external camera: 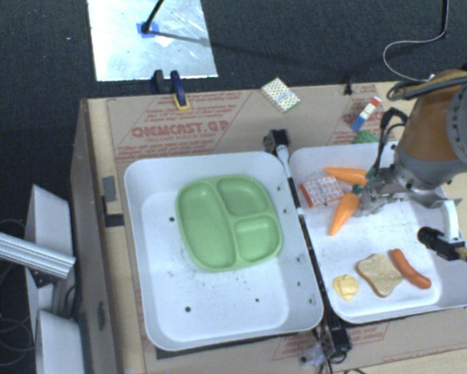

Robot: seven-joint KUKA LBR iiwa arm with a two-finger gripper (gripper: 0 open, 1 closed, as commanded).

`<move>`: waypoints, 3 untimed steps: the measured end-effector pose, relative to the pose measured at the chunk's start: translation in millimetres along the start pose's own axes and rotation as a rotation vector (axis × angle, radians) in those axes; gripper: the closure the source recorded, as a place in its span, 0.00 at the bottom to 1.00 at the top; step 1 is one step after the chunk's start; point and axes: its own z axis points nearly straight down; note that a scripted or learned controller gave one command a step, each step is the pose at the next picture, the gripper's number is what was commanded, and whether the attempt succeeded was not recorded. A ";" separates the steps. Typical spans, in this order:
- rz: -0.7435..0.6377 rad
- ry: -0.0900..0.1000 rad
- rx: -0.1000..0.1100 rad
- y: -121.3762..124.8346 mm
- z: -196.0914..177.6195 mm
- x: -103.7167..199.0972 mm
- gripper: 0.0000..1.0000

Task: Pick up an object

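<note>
The right bin [441,293] holds two orange carrots: one [346,174] lies near the back, the other [342,213] slants below it. Beside them sits a small red-and-white box [319,190]. Toward the front lie a toast slice [379,274], a red sausage [410,268] and a small yellow piece [346,287]. My gripper [369,200] reaches in from the right and sits low at the upper end of the slanting carrot, touching or almost touching it. The grey wrist covers its fingers.
The left bin [167,312] holds a green divided plate [229,222]. A black clamp [278,142] sits between the bins at the back. Small items lie on the cardboard behind: a patterned block [280,94] and a red-blue piece [365,115]. Cables run at right.
</note>
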 end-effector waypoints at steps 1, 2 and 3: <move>0.000 0.001 0.002 -0.5 0.4 0.0 0.00; 0.006 0.001 0.019 63.3 13.0 20.8 0.00; 0.007 0.008 0.040 68.8 15.0 16.0 0.00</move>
